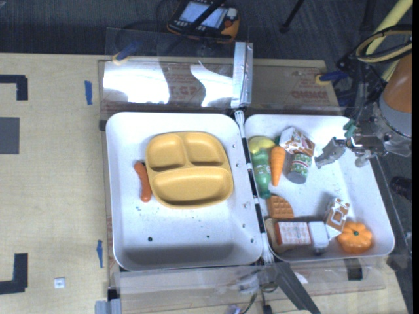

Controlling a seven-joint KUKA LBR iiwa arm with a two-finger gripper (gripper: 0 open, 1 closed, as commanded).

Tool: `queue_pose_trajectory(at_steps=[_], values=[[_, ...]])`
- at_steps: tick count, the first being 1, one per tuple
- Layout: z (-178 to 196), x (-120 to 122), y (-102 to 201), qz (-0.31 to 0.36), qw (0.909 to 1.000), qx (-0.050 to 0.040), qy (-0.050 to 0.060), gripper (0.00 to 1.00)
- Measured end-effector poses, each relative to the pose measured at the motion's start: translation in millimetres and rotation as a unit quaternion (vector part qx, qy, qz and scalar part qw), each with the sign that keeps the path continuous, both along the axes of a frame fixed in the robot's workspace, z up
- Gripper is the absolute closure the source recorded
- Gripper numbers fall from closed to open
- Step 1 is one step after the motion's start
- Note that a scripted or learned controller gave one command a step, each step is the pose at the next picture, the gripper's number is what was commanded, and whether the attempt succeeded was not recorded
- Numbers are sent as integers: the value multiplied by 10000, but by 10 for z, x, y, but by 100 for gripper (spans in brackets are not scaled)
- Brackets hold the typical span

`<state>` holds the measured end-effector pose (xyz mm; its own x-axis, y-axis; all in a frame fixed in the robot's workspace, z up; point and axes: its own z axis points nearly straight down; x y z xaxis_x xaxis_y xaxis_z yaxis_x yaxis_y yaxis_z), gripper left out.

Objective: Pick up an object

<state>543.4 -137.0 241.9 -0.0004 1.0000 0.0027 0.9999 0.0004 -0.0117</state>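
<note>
Two white bins sit side by side mid-frame; the left bin point(124, 241) holds a yellow divided tray point(188, 169) with an orange sausage-like piece point(143, 180) at its left edge; the right bin point(376, 195) holds everything I might pick. My gripper point(335, 149) hangs over the right bin's upper right part, reaching in from the right edge of the frame; whether it is spread or closed I cannot tell at this angle, and I see nothing caught in it. Candidates lie left of and below it: a small can point(298, 164) nearest, just left of my tool; a toy carrot point(277, 165) beside that; a green bottle point(262, 172) against the bin's left wall; a waffle point(280, 207), a flat carton point(293, 233), a small box point(338, 214) and a toy pumpkin point(355, 237) along the lower part. By my judgement the pick is not yet made; choosing, descending, closing and lifting all remain.
</note>
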Motion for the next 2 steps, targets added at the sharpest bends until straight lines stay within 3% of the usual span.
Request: queue_pose_trajectory(at_steps=[1, 2], values=[[-1216, 248, 254, 606, 9982, 2, -17, 0], [-1511, 874, 282, 1399, 9900, 76, 132, 0]])
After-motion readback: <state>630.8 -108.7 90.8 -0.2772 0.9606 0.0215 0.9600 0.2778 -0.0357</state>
